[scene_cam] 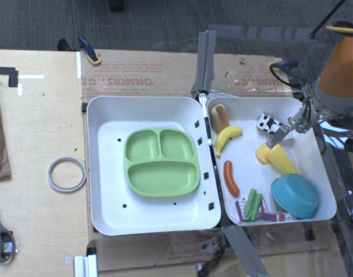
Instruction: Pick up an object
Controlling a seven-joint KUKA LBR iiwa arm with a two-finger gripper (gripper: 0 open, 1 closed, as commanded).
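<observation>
The right bin [315, 149] holds several objects: a brown bun [219, 117], a yellow banana [227, 136], a red sausage [230, 178], a green vegetable [252, 203] on a pink packet [267, 216], an upturned blue bowl [295, 196], a yellow wedge [277, 158] and a black-and-white spotted toy [265, 122]. My gripper [277, 137] reaches in from the right, low over the bin. Its tip is between the spotted toy and the top of the yellow wedge. I see nothing lifted in it.
In the left bin [101, 154] lies a green divided plate [162, 162]. A tape ring [67, 173] lies on the bench to the left, scissors [0, 244] at the lower left. A grey divider bar [205, 62] stands behind the bins.
</observation>
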